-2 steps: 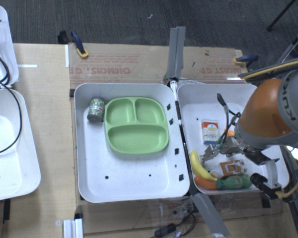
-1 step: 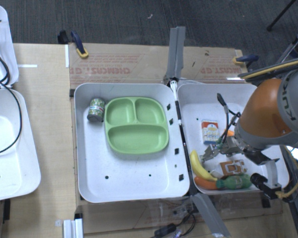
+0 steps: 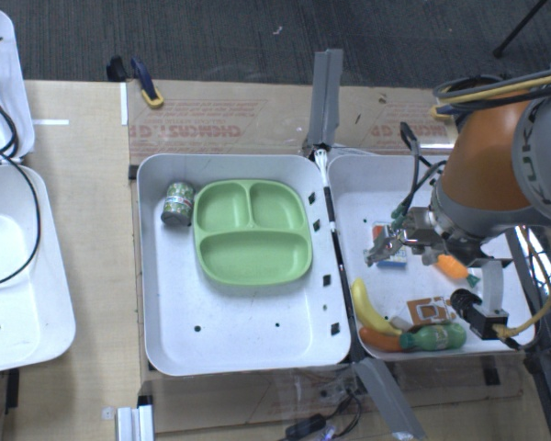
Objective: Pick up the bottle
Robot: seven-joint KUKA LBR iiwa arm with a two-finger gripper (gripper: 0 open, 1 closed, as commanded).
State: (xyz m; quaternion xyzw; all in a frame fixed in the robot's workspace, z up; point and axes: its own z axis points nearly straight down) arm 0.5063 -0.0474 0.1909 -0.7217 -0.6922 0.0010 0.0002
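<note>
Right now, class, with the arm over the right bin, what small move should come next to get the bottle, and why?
Probably shift the end effector toward the near wall: it hangs mid-bin over a small blue item, while the green bottle lies beside the banana.

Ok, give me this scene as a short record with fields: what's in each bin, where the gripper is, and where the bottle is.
left bin: green three-compartment plate; small green-labelled jar beside the plate's left edge
right bin: yellow banana, green bottle, orange carrot-like piece, small packets
gripper: over the right bin's middle, above a small packet
bottle: lying on its side near the right bin's front edge, apart from the gripper
</note>
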